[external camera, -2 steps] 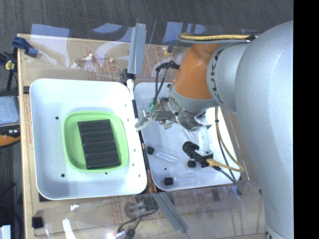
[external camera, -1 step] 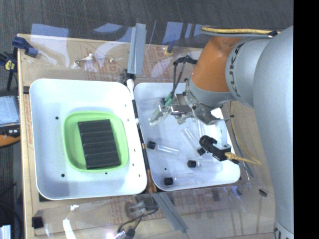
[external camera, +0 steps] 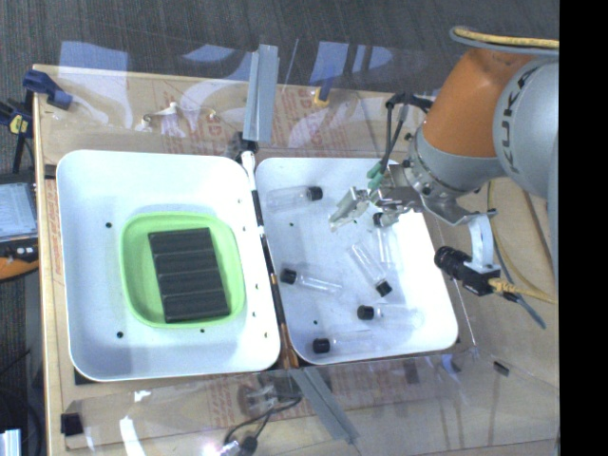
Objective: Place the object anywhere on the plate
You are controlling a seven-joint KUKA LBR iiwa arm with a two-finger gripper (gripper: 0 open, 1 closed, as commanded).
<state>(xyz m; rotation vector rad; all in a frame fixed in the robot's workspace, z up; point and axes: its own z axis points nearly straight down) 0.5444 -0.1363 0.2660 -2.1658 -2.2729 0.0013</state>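
Vials lie scattered across the right bin, clear tubes with black caps, and at least five caps can be counted: one vial at 11 o'clock in the bin, one at 9 o'clock near the divider, one close to the centre, one cap at 5 o'clock and one at 7 o'clock by the front rim. One green plate sits in the left bin, well apart from every vial, with one dark ribbed block on it. The gripper hovers at 12 o'clock over the right bin; whether it grips anything or is released, one cannot tell. Open white floor surrounds the plate on all sides.
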